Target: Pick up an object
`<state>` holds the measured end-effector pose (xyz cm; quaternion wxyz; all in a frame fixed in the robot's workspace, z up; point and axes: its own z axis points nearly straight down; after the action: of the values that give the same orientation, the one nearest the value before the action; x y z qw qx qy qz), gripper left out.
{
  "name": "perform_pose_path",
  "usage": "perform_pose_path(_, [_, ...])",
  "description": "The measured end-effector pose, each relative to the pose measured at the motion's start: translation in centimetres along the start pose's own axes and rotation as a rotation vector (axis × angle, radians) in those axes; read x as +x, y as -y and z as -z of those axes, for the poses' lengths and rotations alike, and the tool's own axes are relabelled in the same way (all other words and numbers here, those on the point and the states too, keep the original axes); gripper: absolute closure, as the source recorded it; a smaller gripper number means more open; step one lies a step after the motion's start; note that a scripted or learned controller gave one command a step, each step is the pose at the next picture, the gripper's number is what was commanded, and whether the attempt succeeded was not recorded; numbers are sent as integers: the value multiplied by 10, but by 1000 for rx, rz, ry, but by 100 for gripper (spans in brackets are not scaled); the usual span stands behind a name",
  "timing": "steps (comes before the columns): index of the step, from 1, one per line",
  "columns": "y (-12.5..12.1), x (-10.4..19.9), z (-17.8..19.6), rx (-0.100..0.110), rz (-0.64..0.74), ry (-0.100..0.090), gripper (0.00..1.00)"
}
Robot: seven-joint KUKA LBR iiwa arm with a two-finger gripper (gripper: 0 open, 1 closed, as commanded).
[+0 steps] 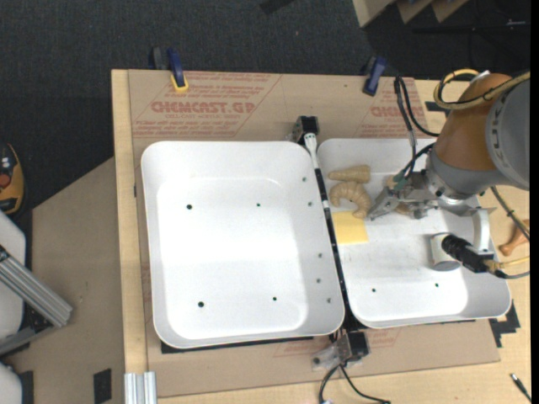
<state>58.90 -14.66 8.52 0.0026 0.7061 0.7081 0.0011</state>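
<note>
Reaching into the right bin (404, 305), we are bringing the claw (381, 208) in low from the right, its tip pointing leftward toward the cluster of things by the bin's left wall. We are seeing metal fingers angled down and to the left, but we cannot tell whether they are spread or pressed together, and nothing is showing between them, so we are not counting anything as held.

Just left of the claw, the tan curved piece (346, 194) is lying on the bin floor, and beyond and above it a second tan lump (349, 174) is resting, the two close enough that we cannot tell whether they are touching. Below and left of the claw, the flat yellow square (351, 229) is lying against the dividing wall. We are judging the curved piece to be the likeliest target, since the tip is aimed at it.

Further out, the grey arm (493, 146) with its orange band is leaning over the bin's right side, presumably to keep the wrist above the rim. The left bin (168, 167) is sitting well apart, past the divider. We are judging the grasp not yet made.
</note>
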Motion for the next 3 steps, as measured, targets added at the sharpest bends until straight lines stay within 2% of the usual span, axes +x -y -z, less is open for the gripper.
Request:
perform_pose_path(1, [-16,-50,0,1,-4,1,0])
perform_pose_path(2, [-81,-10,0,-3,3,0,0])
perform_pose_path(3, [-58,-55,86,-4,-6,4,0])
